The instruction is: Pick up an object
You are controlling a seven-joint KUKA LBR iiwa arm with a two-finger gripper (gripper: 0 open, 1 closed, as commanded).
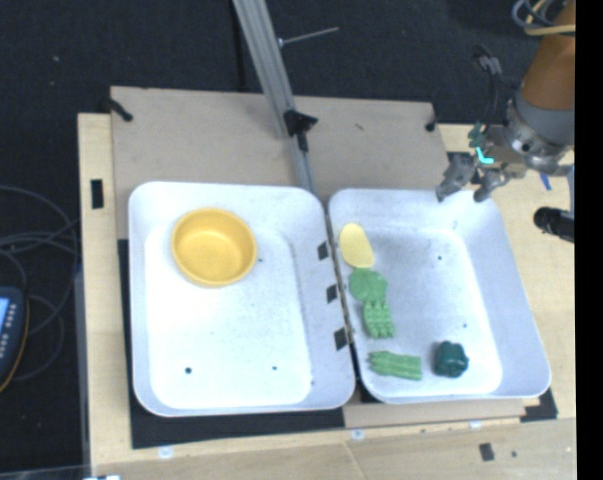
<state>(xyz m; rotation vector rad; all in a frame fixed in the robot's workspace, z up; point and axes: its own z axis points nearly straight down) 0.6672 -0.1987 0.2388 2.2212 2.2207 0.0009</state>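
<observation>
The ridged green block [395,365] and dark green pepper [450,359] lie at the right bin's [501,268] near edge, well apart from the hand [465,188], fingers apart and empty, above the far corner.

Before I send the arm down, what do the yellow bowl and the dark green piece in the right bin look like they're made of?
Yellow bowl: likely moulded plastic, smooth, soft sheen, uniform colour, thick rounded rim. Dark green piece: probably plastic or rubber toy food, lumpy with small highlights; too small to tell which. The gripper hovers at the right bin's far corner, holding nothing.
</observation>
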